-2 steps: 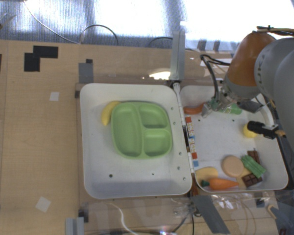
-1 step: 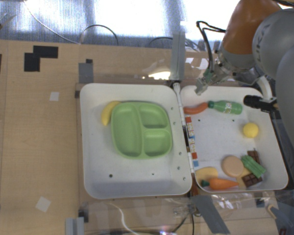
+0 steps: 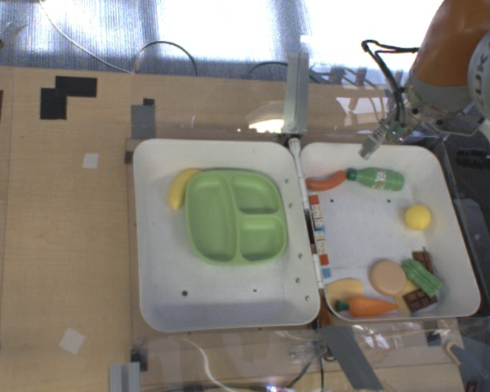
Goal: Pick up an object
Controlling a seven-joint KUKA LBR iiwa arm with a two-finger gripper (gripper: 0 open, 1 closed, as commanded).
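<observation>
A: Camera view question, where's your gripper (image 3: 372, 144) at?

B: Mine's hanging over the right bin's (image 3: 446, 188) far rim, just above the green bottle (image 3: 376, 178). Can't tell its state honestly. Nothing's in it. Bottle's lying by the red sausage (image 3: 325, 181).

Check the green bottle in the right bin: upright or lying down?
Lying down. The green bottle rests on its side on the right bin floor, cap end toward the sausage beside it.

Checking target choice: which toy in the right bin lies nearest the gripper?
The green bottle, lying on its side just below the gripper; the yellow ball sits farther off.
</observation>
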